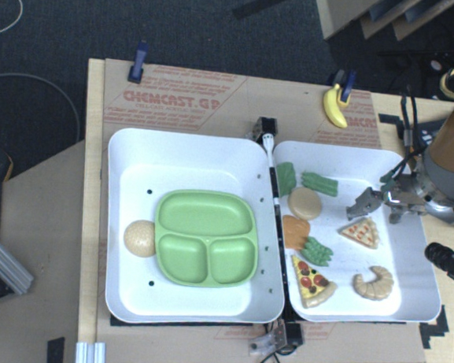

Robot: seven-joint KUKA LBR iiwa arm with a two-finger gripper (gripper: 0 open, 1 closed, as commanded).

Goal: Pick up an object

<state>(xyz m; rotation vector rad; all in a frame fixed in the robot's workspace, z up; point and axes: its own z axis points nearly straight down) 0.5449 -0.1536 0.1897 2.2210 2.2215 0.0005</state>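
Observation:
My gripper (379, 207) hangs over the right bin (418, 257) near its far right side, open with nothing between its fingers. Just in front of it lies a small pizza slice (361, 232). A croissant (374, 282) sits nearer the front. A second pizza slice (311, 281) lies at the front left of the bin. Along the bin's left side are a beige bun (305, 203), an orange piece (294, 230), a green leafy piece (316, 250) and two green items (285, 176) (319, 183) at the back.
The left bin (125, 168) holds a green divided plate (206, 237) with a beige round roll (139, 238) beside it. A toy banana (336, 107) lies on the bench behind the right bin. Blue clamps (138, 62) grip the bench's far edge.

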